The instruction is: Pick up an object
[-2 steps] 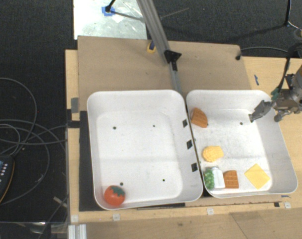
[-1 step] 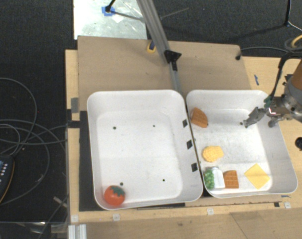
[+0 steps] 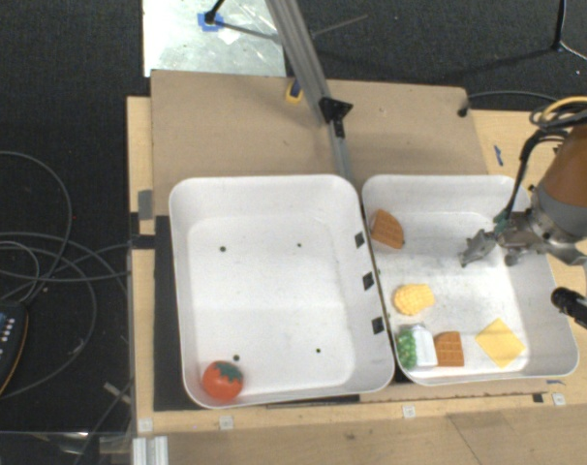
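In the right bin, the yellow corn piece lies at about eight o'clock from the gripper, near it, its long axis roughly three-to-nine. The gripper hangs with nothing visibly between its fingers; whether they are spread cannot be told. The waffle piece lies farther, toward ten o'clock.

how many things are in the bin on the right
5: a brown piece at its far left, a yellow corn-like piece mid-left, then a green-and-white item, orange waffle and yellow wedge along the near edge.
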### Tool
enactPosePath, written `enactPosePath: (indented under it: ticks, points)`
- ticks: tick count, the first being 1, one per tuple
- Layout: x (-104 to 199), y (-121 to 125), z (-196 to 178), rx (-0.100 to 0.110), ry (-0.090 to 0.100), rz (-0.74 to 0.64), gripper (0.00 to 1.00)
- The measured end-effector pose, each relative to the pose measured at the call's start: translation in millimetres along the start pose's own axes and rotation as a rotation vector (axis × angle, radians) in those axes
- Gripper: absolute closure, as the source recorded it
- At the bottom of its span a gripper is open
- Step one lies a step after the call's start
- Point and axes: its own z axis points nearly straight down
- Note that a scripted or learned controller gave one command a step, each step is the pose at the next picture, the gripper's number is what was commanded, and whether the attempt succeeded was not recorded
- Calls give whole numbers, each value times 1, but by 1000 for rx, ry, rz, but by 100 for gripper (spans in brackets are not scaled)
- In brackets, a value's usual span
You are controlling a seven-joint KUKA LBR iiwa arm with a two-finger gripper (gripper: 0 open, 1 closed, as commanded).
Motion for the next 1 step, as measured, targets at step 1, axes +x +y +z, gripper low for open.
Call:
enactPosePath:
  ticks: [1]
  points:
    - [-1,2,-15,-9,-3,0,100]
